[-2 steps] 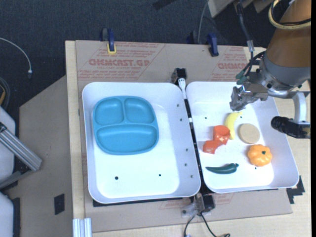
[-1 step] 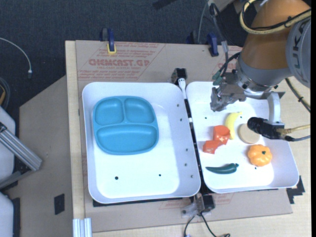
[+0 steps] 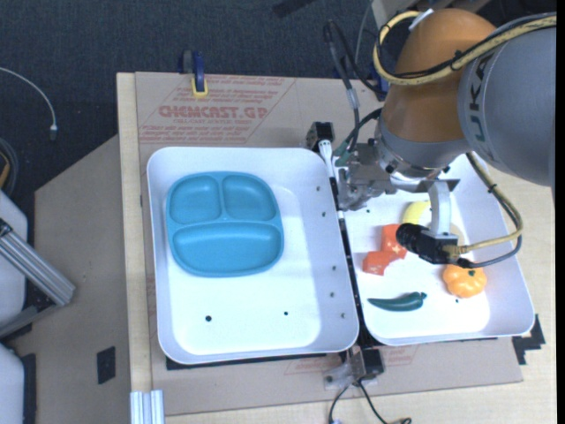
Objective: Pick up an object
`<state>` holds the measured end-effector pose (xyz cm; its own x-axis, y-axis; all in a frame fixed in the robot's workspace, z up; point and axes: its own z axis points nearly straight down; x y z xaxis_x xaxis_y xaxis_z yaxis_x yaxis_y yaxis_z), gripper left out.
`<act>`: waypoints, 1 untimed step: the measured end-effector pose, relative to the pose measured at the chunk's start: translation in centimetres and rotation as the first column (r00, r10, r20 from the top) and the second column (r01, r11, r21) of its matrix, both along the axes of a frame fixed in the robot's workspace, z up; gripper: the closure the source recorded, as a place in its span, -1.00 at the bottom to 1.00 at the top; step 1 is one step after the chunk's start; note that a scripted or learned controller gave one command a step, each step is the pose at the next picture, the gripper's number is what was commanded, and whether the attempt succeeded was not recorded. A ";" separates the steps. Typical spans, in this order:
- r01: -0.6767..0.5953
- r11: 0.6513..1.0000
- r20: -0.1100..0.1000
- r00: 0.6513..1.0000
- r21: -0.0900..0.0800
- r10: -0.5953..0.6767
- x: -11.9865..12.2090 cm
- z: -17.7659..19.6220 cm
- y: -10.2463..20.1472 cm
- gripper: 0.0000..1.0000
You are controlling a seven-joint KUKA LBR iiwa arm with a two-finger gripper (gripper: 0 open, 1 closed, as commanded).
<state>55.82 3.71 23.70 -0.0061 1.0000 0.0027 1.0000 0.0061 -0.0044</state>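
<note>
In the right bin (image 3: 503, 316) lie a red pepper piece (image 3: 383, 251), a yellow item (image 3: 415, 212) partly hidden by the arm, an orange pepper (image 3: 464, 281) and a dark green chili (image 3: 397, 301). My gripper (image 3: 355, 186) hangs low over the right bin's upper left part, close to the wall between the bins. It is up and to the left of the red piece and left of the yellow item. The wrist and orange band cover the bin's upper part. Nothing shows in the gripper's grasp.
The left bin (image 3: 265, 325) holds a blue divided plate (image 3: 225, 222) in its upper left half. A black cable fitting (image 3: 424, 242) with a yellow cable hangs off the arm over the red and orange items. A cardboard sheet (image 3: 221, 104) lies behind the bins.
</note>
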 end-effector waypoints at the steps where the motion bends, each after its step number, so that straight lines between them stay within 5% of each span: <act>1: -0.001 1.000 0.001 1.000 0.000 0.001 -1.5 0.1 5.5 1.00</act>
